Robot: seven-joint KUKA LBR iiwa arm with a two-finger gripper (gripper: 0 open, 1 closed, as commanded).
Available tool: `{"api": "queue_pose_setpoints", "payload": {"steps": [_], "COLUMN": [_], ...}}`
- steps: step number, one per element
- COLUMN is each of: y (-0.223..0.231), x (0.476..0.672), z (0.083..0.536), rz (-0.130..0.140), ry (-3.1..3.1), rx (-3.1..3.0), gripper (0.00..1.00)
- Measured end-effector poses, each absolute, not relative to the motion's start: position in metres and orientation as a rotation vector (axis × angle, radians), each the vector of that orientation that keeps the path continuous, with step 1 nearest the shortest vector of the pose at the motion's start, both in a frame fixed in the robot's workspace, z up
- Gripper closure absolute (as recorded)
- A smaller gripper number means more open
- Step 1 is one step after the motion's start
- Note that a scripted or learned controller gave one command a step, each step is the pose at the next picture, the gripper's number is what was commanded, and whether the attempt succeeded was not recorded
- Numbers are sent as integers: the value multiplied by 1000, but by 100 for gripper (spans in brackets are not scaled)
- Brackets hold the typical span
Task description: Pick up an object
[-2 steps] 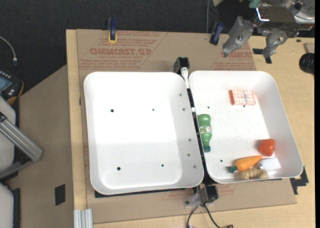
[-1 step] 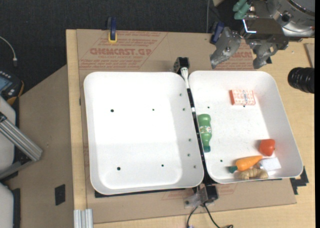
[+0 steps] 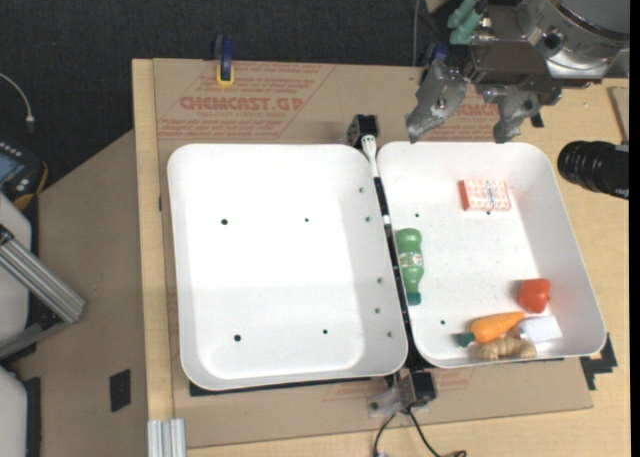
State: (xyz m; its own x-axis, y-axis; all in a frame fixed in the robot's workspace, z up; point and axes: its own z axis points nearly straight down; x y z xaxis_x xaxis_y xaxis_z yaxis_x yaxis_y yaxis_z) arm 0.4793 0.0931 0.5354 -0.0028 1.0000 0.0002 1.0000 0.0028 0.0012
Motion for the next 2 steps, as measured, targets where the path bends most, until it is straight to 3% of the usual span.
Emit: {"api": "queue_pose_setpoints", "payload": {"steps": [2], "y": [148], "x": [479], "z": [535], "rz": [4], "ry": [2224], "rx": [2217], "gripper": [0]}}
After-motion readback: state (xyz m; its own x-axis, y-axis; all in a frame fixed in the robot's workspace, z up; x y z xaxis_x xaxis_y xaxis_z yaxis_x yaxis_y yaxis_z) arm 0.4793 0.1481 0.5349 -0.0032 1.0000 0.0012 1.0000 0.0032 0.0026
